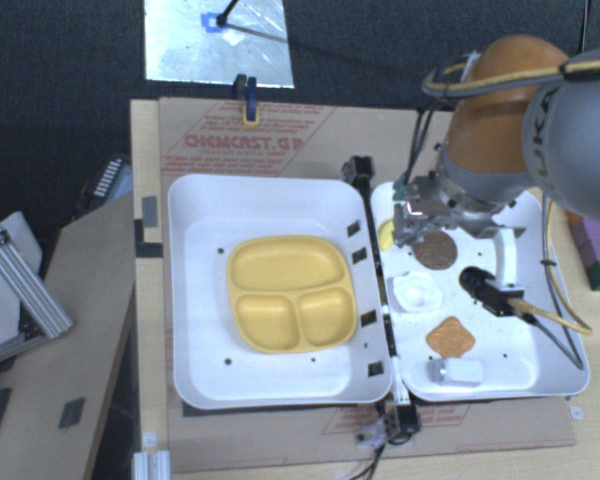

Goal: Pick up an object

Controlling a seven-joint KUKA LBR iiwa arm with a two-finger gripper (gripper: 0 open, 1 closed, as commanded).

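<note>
My gripper (412, 226) hangs over the right bin (560, 363). A brown disc (437, 253) lies just beside it. I cannot tell my grip.

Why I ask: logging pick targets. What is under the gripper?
A brown disc and a yellow thing peek out beneath the gripper; the arm covers the rest.

- Your grey arm with an orange band (510, 88) reaches in from the view's right, wrist bent steeply downward.
- Your metal two-finger pincer (412, 218) points down at the arm's left end.
</note>
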